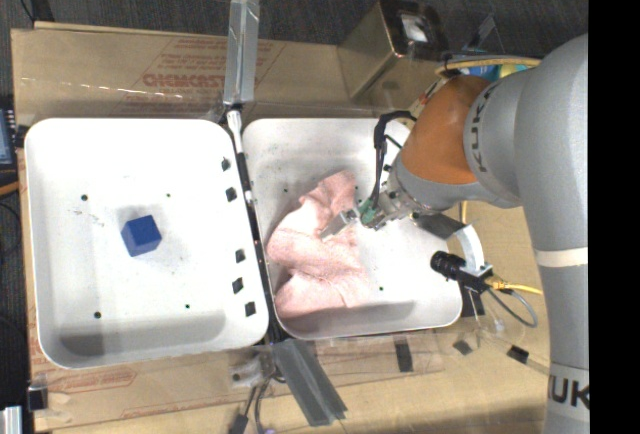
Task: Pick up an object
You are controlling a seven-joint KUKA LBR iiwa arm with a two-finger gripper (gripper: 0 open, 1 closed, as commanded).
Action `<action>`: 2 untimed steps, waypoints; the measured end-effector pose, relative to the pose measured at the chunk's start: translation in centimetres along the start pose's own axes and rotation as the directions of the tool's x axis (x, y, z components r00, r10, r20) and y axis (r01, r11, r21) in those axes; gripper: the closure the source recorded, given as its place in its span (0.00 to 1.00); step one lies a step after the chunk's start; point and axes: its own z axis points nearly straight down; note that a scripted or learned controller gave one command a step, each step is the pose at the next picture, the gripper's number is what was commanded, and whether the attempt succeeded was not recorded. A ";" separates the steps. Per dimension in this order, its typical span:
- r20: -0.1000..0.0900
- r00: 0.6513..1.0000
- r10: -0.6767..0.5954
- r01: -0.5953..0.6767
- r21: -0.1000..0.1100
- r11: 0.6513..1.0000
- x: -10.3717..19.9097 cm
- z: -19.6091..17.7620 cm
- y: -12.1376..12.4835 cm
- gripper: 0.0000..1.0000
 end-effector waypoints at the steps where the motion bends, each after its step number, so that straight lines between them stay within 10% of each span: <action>1: 0.000 1.000 -0.031 0.031 0.001 1.000 4.5 0.1 -0.1 0.00; 2: -0.001 0.999 -0.050 0.050 0.002 0.999 8.3 0.1 1.2 0.00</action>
